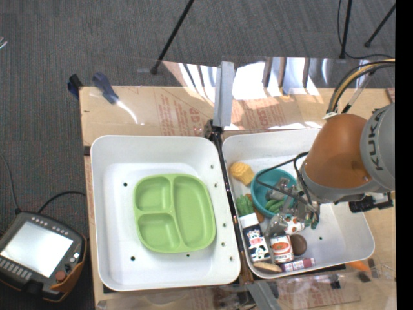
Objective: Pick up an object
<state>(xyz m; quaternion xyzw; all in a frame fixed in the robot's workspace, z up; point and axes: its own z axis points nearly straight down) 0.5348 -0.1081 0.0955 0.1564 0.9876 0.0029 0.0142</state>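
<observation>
1. Gripper (290, 206): hangs below the arm's orange band (339, 152), low inside the right bin (361, 237), over the crowd of objects at that bin's middle. Whether it is spread or closed cannot be told, and no object can be seen held in it.
2. Teal bowl (266, 187): sits in the right bin, directly left of the gripper and partly covered by it.
3. Yellow corn piece (242, 172): lies near the right bin's left wall, beyond the bowl.
4. Green toy (244, 205): rests against the same wall, just beside the bowl.
5. Small carton (254, 235) with a cow print: lies at the bin's near left corner.
6. Red-labelled can (281, 248): stands just right of the carton, with a dark brown round object (298, 243) beside it.
7. Left bin (110, 237): holds a green divided plate (174, 212) of three compartments, lying flat at its centre.
8. Control pendant (40, 254): rests on the floor, left of the bench.
</observation>
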